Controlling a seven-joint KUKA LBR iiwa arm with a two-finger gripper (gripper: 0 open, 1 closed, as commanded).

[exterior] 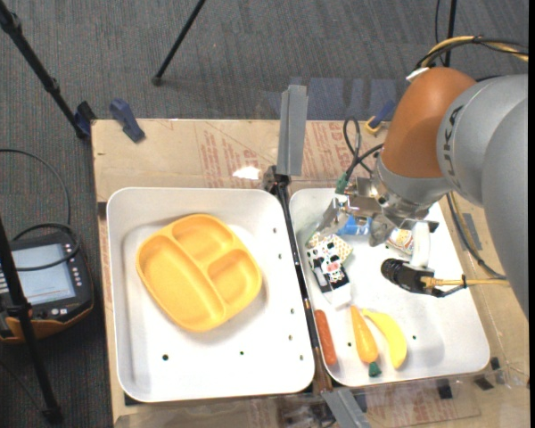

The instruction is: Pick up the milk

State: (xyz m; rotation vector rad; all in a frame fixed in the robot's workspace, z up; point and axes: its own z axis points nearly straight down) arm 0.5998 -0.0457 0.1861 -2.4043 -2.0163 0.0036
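Reaching for: the milk, a small carton with black-and-white cow patches, lying in the right bin close to its left wall, just right of the divider between the two bins.
Arm: comes in from the right, its orange band hanging over the upper half of the right bin.
Gripper: low over the bin, up and right of the carton, near it but apart; whether it is open or closed I cannot tell, since the wrist hides it.
Neighbours: a checked packet touches the carton's upper end; a hot dog, carrot and banana lie below, apart.
Doing it well: probably shift down-left until centred over the carton, align across its narrow sides, then descend straight.
Risk: catching the packet, or nudging the carton against the wall.
Left bin: holds a yellow divided plate.
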